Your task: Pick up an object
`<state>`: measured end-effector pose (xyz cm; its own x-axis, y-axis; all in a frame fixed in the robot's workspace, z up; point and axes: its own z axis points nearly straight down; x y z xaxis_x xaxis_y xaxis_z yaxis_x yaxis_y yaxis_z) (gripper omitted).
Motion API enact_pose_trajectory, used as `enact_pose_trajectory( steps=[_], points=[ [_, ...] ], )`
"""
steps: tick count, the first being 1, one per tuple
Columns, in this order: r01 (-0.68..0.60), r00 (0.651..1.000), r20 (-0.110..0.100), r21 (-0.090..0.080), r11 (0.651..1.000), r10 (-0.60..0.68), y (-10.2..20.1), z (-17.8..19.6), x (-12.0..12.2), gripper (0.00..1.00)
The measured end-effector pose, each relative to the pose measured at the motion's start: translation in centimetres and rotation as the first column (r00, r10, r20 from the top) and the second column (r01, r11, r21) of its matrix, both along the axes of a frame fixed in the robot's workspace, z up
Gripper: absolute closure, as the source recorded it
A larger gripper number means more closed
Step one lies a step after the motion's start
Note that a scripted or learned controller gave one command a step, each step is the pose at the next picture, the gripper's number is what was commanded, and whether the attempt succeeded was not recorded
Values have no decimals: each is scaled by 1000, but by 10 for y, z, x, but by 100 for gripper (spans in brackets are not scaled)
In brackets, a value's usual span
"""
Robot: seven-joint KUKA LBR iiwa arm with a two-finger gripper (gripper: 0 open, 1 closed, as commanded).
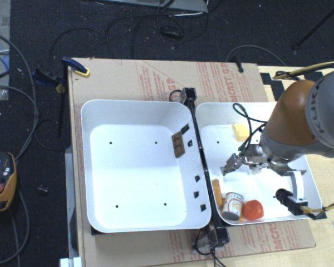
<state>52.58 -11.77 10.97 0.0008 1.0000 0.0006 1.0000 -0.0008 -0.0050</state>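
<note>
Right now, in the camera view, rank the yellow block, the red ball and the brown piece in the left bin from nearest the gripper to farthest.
From the gripper:
1. Yellow block, right bin, beyond it.
2. Red ball, right bin's near corner.
3. Brown piece, left bin, by the divider.

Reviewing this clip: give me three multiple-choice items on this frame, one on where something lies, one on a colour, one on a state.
1. Where does the brown block lie?
A. left bin, near its right wall
B. right bin, near corner
C. on the cardboard

2. What colour is the round object beside the can?
A. blue
B. red
C. green

3. Where does the tool stand?
A. over the left bin
B. off the bench
C. over the right bin, apart from the can

Answers: 1 A, the block rests by the divider in the left bin. 2 B, it is plainly red. 3 C, the tool is above bare white floor, up from the can.
</note>
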Motion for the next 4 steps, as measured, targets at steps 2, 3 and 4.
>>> enact_pose_trajectory(
  steps=[2,3,4],
  points=[
    [-1,1000,10,-1,1000,1,-4,74,2,100],
    [-1,1000,6,-1,1000,1,-4,93,2,100],
    [-6,1000,5,1,1000,6,54,93,9,100]
  ],
)
